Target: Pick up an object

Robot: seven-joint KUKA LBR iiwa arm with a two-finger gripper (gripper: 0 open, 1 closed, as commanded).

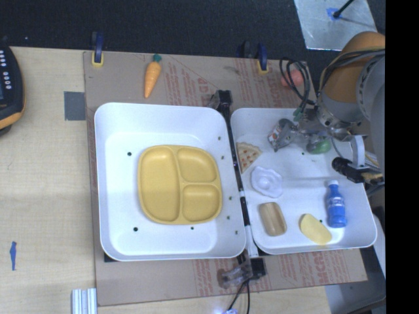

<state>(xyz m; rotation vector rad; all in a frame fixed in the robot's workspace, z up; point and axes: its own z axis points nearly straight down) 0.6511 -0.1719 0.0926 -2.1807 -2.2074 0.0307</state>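
The right bin (366, 241) holds the candidates: a blue bottle (335, 205) near its right wall, a yellow lemon-like piece (315, 229) just beside it toward the front, a tan bread-like block (272, 218), a clear plastic piece (266, 180) in the middle, and a waffle-patterned wedge (248, 154) against the left wall. A small green thing (320, 145) lies at the back, right by the claw (283, 136).

The claw hangs low over the bin's back part; whether it is released or clenched I cannot tell, since the tips blur into the white floor, and nothing visibly sits in it.

To do this step well, I would choose a thing standing apart, such as the tan block, centre over it, and descend straight. The bottle may roll.

The left bin (111, 175) carries a yellow divided tray (178, 183); a toy carrot (152, 76) lies on the counter (46, 175).
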